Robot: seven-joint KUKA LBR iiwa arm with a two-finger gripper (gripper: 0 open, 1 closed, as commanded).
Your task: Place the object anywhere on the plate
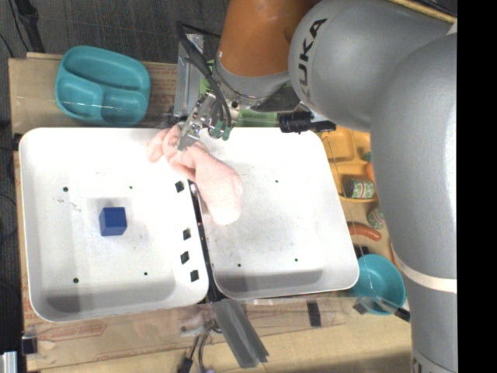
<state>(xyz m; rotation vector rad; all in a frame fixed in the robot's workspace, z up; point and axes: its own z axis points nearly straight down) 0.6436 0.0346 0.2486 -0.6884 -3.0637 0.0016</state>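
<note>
Reaching in from the right edge of the counter (pixel 93 329), the grey arm (pixel 373 68) with its orange band (pixel 260 26) carries the gripper (pixel 194 130) down over the far rim of the bins, just where the left bin (pixel 46 208) and the right bin (pixel 311 208) meet. A pale pink soft object (pixel 210 179), shaped like a limp cloth or plush piece, lies directly beneath and in front of the gripper; its upper end touches the metal tip, and the rest trails toward the near edge, draped across the divider and mostly into the right bin. Whether the gripper is spread or pinching the pink object cannot be told, since the tip is small and cluttered with wires. A blue cube (pixel 113 221) sits well apart in the left bin, toward its left wall. A teal divided plate (pixel 102 84) rests on the counter's far left corner, outside the bins. Another teal dish (pixel 382 282) shows at the near right corner of the right bin.
</note>
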